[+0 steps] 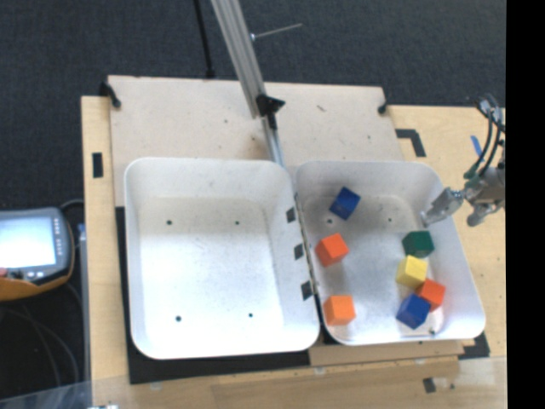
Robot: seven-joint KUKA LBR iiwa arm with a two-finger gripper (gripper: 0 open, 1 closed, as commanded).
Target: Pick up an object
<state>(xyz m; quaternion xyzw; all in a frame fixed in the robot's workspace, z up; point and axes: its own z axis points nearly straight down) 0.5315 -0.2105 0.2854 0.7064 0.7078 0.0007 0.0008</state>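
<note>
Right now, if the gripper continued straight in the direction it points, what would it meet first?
The gripper points left and slightly downward over the right bin. Its line probably reaches the bin floor before any block. The blue cube is nearest along that direction, but depth is unclear from this slanted view.

Both bins (213, 254) looked like matt white plastic, speckled with dark flecks. Bench (238, 113) under them was pale unfinished wood, rough-looking. Slanted post (238, 41) read as ribbed bare metal. Blocks, e.g. the blue one (345, 203), looked smooth, painted. Floor (85, 24) was dark coarse carpet.
</note>
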